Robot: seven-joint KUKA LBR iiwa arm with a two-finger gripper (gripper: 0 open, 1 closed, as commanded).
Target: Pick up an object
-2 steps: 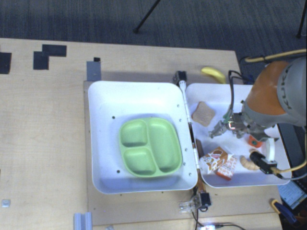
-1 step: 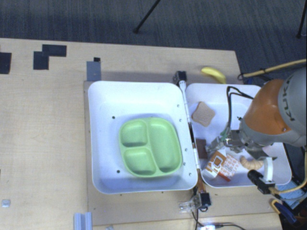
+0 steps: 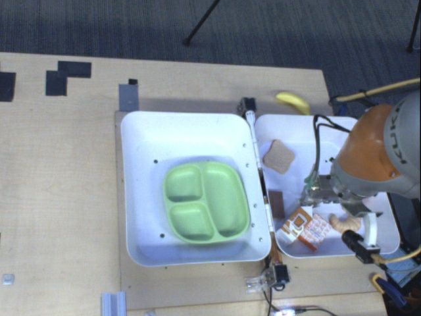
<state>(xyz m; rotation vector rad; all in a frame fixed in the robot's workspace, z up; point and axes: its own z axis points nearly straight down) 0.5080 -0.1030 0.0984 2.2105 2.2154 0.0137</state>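
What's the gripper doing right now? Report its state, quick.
Gripper: low in the right bin, above the orange-and-white carton; open or closed cannot be told.

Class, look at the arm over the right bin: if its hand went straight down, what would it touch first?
Probably the orange-and-white carton lying beneath the hand, though depth is hard to judge from this slanted view.

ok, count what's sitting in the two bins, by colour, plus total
Green: 1, the divided plate in the left bin.
Tan: 1, the flat square piece in the right bin.
Dark brown: 1, the small block.
Orange and white: 1, the printed packet.
Total: 4. The arm hides part of the right bin, so more could be there.
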